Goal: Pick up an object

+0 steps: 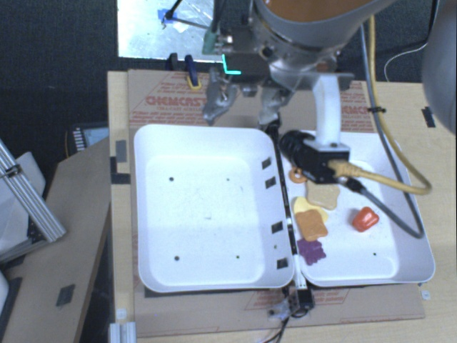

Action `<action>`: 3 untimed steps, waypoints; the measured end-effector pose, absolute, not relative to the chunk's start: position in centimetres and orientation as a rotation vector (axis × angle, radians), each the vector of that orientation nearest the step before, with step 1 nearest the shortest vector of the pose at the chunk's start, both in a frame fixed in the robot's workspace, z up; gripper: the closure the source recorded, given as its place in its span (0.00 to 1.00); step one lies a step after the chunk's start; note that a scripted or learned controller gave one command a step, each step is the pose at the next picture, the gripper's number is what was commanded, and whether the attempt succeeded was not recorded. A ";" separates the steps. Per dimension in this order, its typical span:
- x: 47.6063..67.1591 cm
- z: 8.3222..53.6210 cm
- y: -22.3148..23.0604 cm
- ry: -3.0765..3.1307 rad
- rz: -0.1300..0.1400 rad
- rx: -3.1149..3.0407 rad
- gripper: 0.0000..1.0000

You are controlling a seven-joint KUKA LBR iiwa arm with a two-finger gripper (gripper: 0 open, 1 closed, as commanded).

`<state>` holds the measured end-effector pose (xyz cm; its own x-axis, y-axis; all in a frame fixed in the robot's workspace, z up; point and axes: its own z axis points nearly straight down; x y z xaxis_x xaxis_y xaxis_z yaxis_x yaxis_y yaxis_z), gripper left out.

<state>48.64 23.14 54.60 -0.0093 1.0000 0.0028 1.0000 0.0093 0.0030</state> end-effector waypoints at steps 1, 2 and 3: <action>48.7 55.8 23.2 2.235 0.011 2.207 1.00; 51.0 53.4 23.4 2.221 0.001 2.221 1.00; 51.0 54.6 23.4 2.224 0.007 2.217 1.00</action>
